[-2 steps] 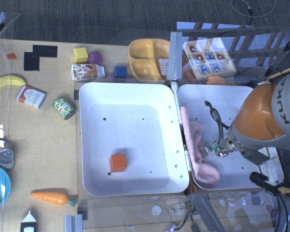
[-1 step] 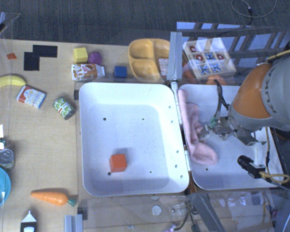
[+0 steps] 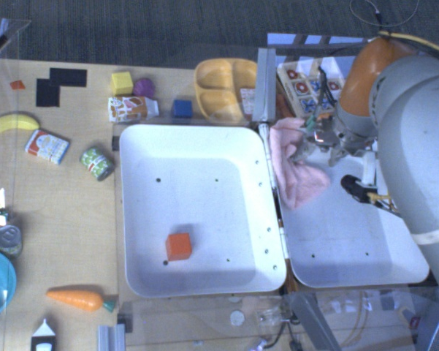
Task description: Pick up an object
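Where the arm reaches in: gripper [image 3: 315,139] at the pink cloth's upper edge.
Fingers: grip cannot be told.
Pink cloth [image 3: 298,168]: right bin [image 3: 350,258], upper left; long axis along the left wall.
Left bin [image 3: 204,167]: orange block [image 3: 179,246].

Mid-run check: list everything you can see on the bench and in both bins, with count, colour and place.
Block: 1, orange, left bin floor.
Cloth: 1, pink, right bin, over its left edge.
Banana: 1, yellow, bench left.
Carrot: 1, orange, bench front left.
Divided tray: 1, yellow, behind left bin.
Small cube: 1, blue, behind left bin.
Cube: 1, yellow, bench back.
Carton: 1, white and red, bench left.
Arm: 1, grey with orange band, from right.
End effector: 1, at the cloth.
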Robot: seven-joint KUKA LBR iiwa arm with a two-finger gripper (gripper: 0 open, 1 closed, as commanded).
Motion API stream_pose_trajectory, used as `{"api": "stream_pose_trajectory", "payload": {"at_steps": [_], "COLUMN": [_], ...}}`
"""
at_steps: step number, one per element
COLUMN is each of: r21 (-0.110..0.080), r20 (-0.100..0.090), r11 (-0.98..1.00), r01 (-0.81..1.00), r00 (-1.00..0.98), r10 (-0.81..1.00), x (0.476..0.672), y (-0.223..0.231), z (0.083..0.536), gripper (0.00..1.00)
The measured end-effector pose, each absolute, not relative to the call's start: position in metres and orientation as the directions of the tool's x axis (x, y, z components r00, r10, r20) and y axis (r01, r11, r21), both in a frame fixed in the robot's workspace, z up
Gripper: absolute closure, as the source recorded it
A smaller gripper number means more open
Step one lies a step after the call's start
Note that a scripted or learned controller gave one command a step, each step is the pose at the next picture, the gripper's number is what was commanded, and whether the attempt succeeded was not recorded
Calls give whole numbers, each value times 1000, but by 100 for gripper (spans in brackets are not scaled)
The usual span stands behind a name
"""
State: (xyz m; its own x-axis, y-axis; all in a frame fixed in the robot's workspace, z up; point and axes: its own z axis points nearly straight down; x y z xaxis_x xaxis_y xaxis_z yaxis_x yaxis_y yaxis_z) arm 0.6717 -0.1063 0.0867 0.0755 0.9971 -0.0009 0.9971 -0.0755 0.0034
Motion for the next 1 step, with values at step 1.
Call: {"api": "stream_pose_trajectory", "payload": {"at_steps": [1], "r21": [12], "r20": [-1], "r11": [-4], "r01": [1000], "r00": [4], "r10": [1000], "x": [606], "y": [-90], "z": [89], "gripper": [0]}}
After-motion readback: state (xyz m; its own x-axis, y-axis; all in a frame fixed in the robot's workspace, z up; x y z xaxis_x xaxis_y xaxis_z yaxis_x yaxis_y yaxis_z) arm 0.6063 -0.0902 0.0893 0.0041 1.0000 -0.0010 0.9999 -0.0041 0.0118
